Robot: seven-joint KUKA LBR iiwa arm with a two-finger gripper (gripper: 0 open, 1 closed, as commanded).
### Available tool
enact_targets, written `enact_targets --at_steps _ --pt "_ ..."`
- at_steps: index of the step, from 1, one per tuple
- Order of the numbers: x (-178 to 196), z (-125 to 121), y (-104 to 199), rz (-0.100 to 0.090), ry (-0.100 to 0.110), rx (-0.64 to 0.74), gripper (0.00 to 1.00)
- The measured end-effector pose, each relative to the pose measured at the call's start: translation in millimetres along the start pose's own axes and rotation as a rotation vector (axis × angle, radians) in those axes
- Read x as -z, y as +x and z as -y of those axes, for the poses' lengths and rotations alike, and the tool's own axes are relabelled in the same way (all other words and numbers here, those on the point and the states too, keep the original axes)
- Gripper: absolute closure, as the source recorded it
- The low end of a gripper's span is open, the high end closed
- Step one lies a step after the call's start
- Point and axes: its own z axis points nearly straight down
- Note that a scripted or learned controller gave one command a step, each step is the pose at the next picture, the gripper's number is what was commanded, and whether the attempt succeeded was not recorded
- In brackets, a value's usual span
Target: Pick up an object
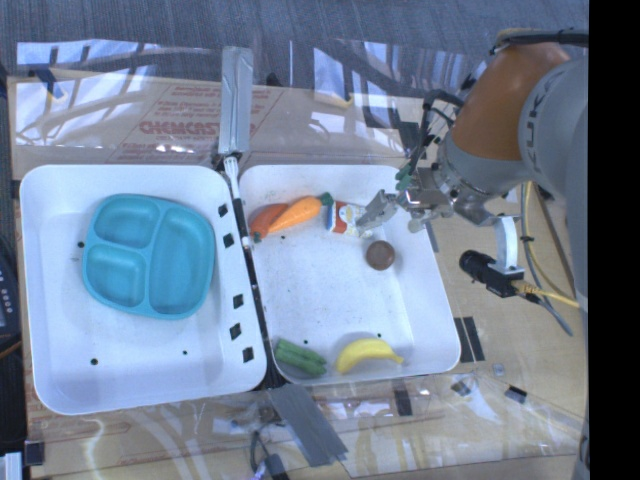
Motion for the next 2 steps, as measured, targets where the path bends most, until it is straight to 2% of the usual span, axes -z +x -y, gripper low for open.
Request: enact_targets --at_steps 1,2 --pt "-100.1 -70.2 2.0 0.0 0.002 0.039 0.0" --pt "-129.8 -82.7 8.2 0.005 -0.006 0.025 0.0"
